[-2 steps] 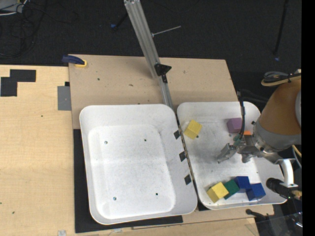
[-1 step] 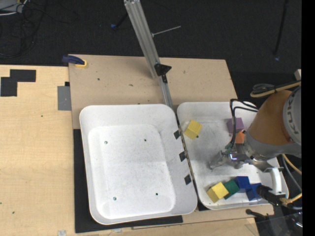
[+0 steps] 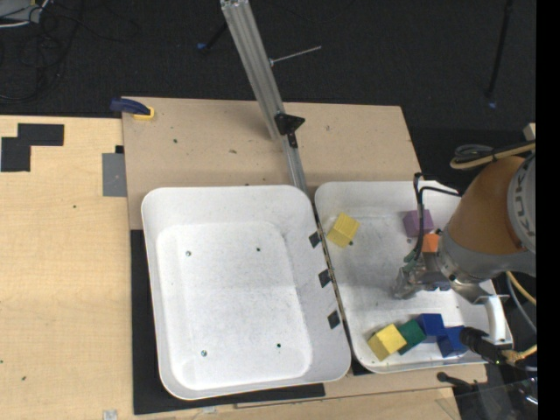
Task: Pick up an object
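A small orange block (image 3: 430, 243) is lying in the right bin (image 3: 367, 208), just above the claw (image 3: 409, 283), beside a purple block (image 3: 415, 223). The claw is hanging low over the bin floor; its grip cannot be told. Yellow (image 3: 343, 230), green (image 3: 410, 333) and blue blocks (image 3: 432, 325) are lying apart.
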Action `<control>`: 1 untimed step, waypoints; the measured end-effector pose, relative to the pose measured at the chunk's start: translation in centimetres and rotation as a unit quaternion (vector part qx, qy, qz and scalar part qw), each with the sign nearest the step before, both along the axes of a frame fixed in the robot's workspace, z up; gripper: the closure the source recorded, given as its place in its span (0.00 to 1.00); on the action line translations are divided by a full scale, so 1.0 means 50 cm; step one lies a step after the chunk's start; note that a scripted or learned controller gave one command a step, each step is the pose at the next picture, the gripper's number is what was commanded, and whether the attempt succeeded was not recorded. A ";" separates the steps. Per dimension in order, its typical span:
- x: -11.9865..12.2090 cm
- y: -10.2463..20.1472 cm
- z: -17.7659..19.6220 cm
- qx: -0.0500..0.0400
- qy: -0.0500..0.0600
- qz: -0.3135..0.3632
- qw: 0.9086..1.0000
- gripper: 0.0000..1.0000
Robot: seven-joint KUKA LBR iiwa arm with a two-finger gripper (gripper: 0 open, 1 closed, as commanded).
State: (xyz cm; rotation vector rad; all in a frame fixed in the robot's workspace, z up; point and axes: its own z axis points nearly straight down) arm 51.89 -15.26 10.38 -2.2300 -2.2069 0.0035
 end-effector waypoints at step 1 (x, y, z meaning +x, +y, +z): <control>0.003 -0.015 0.089 -0.001 -0.003 0.000 1.000 1.00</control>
